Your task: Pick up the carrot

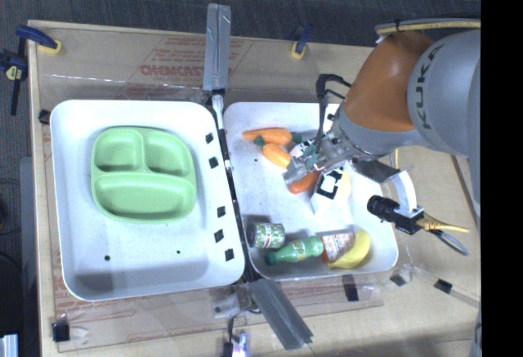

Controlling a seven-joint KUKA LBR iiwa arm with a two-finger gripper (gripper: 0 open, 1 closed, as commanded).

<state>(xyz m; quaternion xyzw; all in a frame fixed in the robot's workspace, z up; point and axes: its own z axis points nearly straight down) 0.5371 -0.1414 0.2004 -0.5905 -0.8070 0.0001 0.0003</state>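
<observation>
Carrot lies loose on the floor of the right bin, up and to the left of the gripper.

Whether the jaws are apart or together cannot be told from this view. A second orange piece sits just left of them, and a third shows directly below them. Further below, along the bin's near wall, rest a small can, a green bottle and a banana. Well to the left, the other bin carries a green divided tray.
</observation>
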